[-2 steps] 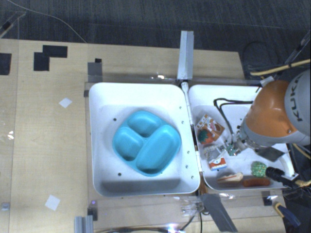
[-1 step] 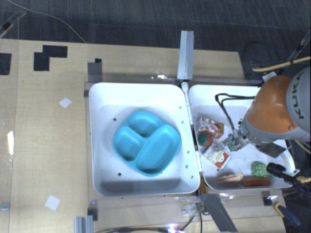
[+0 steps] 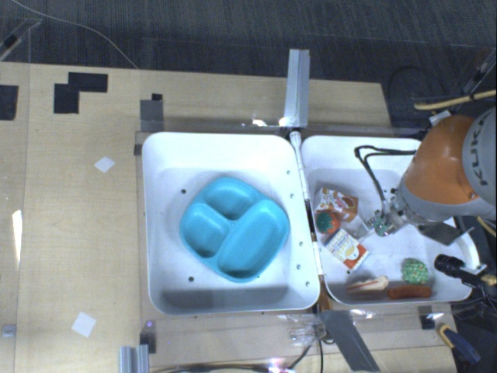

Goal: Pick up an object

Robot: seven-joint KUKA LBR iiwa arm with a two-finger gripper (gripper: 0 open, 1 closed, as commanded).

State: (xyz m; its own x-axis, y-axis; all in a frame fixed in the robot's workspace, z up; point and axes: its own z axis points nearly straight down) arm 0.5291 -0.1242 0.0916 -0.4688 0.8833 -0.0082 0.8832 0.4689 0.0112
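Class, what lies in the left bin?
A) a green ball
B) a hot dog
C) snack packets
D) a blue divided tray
D: the blue divided tray sits alone in the left bin, while the small items lie in the right bin.

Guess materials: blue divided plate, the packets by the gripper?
Blue divided plate: likely molded plastic, uniform colour, soft sheen, rounded compartment edges. Packets: probably printed foil or plastic film, with bright graphics and creased, flat shapes. Too small to be sure.
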